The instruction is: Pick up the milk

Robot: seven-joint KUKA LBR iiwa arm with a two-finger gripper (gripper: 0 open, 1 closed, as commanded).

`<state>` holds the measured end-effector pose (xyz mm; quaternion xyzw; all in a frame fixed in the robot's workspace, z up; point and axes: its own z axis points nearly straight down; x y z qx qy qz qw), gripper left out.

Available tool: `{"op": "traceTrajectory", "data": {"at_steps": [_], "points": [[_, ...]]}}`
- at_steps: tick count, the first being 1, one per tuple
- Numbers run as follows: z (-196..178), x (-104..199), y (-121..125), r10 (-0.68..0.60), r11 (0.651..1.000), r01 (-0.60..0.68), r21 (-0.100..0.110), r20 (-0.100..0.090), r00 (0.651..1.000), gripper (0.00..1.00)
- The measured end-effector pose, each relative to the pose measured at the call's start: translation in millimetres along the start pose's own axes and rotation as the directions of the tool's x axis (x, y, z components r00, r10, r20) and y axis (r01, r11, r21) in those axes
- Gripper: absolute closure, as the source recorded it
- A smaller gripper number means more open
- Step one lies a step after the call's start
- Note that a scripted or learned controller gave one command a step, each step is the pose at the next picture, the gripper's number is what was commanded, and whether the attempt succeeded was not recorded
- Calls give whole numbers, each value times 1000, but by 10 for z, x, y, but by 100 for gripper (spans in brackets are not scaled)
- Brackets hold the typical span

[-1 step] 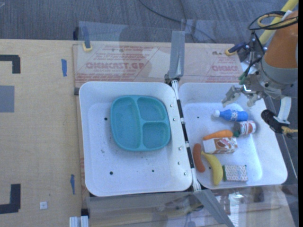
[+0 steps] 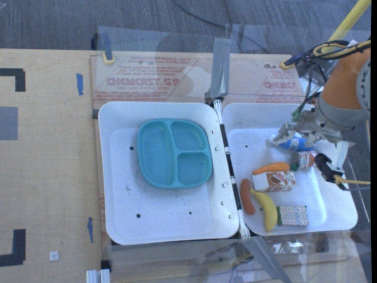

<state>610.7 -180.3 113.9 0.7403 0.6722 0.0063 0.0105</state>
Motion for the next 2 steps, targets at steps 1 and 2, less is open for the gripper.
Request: {"op": "traceTrajectory", "data": {"at_steps": [1, 2], "points": [[87, -10, 6, 47, 999, -46, -15, 1, 999, 0], [-23, -48, 14, 49, 999, -49, -18, 7, 999, 100]]}}
